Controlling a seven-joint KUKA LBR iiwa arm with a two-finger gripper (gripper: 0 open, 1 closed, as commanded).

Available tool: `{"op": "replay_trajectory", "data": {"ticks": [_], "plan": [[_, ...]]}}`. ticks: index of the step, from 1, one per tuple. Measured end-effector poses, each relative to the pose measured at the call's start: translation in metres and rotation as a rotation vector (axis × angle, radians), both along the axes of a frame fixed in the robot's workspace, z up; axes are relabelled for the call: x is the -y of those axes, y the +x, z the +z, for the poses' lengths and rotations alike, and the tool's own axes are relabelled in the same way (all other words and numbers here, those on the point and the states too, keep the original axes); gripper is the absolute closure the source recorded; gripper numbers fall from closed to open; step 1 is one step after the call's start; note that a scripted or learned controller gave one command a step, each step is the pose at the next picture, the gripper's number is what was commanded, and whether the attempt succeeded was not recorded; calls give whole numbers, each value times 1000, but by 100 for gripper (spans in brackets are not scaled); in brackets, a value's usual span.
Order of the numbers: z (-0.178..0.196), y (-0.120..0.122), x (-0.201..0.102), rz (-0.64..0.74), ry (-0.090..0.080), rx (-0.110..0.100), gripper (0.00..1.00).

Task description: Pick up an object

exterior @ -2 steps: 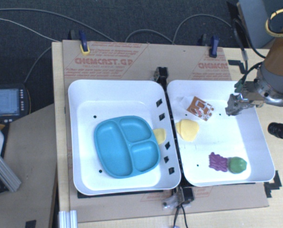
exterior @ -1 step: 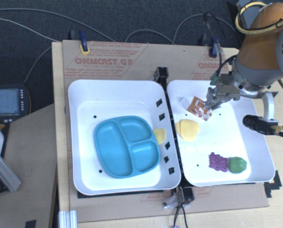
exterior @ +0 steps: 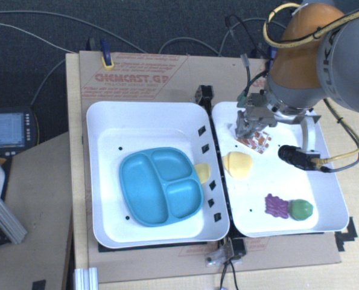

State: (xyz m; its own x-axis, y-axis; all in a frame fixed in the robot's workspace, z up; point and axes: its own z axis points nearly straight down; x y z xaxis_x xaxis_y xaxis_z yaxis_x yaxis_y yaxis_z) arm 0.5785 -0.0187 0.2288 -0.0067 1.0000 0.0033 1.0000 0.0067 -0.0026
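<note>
Just below the gripper (exterior: 250,128), touching a red-and-white packet (exterior: 256,141), yellow lump (exterior: 238,164) lying nearer; finger state impossible to tell

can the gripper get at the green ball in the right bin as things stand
Probably yes. The green ball lies in the right bin near its front corner, uncovered from above. The purple toy touches its left side, which could crowd the fingers. The gripper sits over the bin's far end.

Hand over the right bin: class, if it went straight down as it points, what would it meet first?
Most likely the red-and-white packet beneath the hand, lying on the right bin; depth is unclear.
</note>
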Motion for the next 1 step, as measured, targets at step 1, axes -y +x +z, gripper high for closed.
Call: {"op": "replay_trajectory", "data": {"ticks": [1], "plan": [[-11, 16, -53, 0, -1, 3, 100]]}}
